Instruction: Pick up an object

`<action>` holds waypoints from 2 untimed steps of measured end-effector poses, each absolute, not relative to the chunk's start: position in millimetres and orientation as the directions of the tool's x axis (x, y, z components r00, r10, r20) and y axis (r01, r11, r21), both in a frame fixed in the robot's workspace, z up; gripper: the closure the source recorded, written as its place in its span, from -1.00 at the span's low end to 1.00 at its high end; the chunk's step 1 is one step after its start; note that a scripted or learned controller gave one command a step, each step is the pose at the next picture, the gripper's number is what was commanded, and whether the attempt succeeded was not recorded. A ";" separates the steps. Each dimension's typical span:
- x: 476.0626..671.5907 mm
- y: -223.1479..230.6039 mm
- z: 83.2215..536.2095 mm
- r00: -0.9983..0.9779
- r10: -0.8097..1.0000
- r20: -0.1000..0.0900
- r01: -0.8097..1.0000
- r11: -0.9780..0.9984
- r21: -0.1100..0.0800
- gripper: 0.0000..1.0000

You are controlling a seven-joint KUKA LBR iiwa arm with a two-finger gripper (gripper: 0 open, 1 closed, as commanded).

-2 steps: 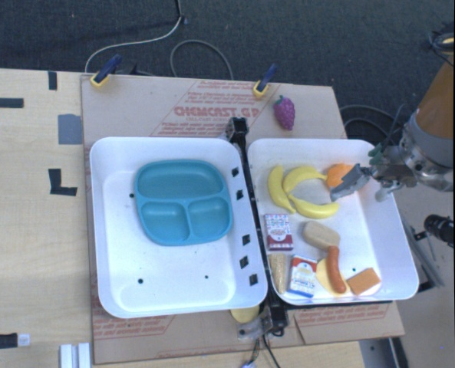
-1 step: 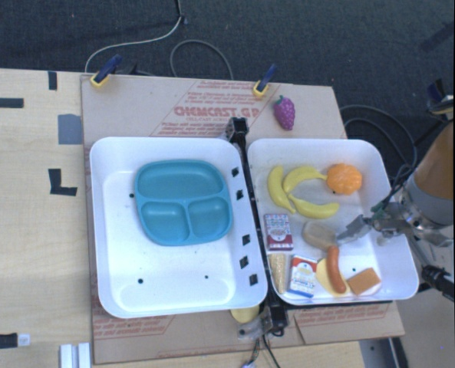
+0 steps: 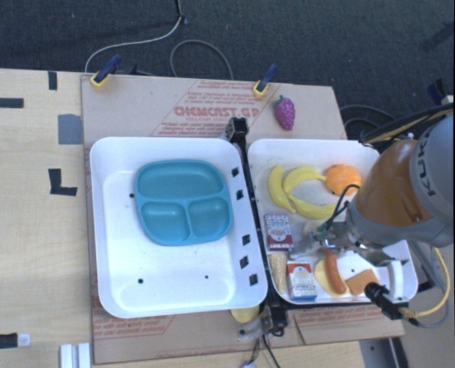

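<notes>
Your grey arm with its orange band [image 3: 396, 186] reaches into the right white bin [image 3: 304, 146] at the lower right of the frame, and its pincer [image 3: 324, 240] sits low over the clutter there; you cannot tell whether it is apart or together, since the wrist hides it. Just below it lie a reddish sausage-shaped toy [image 3: 334, 273] and a small red-and-white carton [image 3: 301, 278]. Two yellow bananas [image 3: 296, 190] and an orange ball [image 3: 342, 178] lie toward the bin's upper part. A blue compartment tray [image 3: 184, 202] rests in the left white bin [image 3: 108, 228].
</notes>
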State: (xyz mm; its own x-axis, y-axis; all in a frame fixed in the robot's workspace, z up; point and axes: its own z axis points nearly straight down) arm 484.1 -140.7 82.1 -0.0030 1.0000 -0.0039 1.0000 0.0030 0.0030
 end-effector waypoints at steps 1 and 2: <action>547.4 -97.3 86.2 -0.004 1.000 -0.004 1.000 0.004 0.004 -1.00; 632.2 -53.2 191.8 -0.009 1.000 -0.001 1.000 0.009 0.015 -1.00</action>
State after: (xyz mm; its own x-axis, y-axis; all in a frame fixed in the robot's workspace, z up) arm 632.2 -53.2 191.8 -0.0085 1.0000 -0.0006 0.9998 0.0085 0.0155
